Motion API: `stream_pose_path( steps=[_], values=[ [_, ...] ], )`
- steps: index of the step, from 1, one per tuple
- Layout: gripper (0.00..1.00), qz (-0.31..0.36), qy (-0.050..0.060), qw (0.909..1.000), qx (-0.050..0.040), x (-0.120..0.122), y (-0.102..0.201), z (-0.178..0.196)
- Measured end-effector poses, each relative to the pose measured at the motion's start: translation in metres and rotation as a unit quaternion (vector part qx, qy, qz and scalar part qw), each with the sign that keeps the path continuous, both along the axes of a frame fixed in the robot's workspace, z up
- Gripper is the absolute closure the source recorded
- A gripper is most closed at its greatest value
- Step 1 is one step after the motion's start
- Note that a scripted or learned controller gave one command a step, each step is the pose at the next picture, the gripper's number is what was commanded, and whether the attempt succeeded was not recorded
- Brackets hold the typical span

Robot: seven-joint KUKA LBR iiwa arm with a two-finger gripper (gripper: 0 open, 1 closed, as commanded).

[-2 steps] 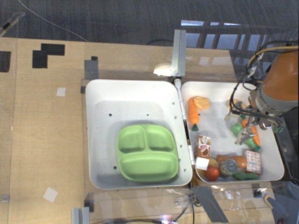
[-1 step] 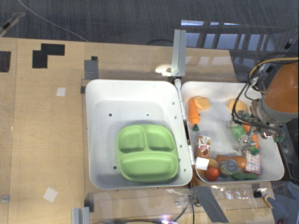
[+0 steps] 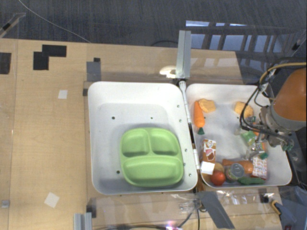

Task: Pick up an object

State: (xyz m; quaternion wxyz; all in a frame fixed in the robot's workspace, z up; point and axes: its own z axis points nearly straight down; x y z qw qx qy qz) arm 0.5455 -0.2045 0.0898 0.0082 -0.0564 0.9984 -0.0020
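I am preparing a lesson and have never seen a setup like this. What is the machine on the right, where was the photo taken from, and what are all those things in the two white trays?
This is one photo, taken by a fixed camera above a wooden bench, looking down at a slant. The grey machine with the orange band is a robot arm reaching in from the right. Its hand hangs over the right bin; whether it grips anything cannot be made out. The left bin holds a green divided plate. The right bin holds small toy foods: a carrot, a red tomato, a small carton and several others, crowded near the front edge.
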Motion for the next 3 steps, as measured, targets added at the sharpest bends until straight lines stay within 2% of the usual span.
stream_pose_path(
  steps=[2, 3],
  values=[
    [0.00, 0.030, 0.002, 0.9996, -0.0003, 0.041, -0.001, -0.001],
    [0.00, 0.031, 0.002, 0.9995, -0.0003, 0.002, -0.001, 0.000]
  ],
)
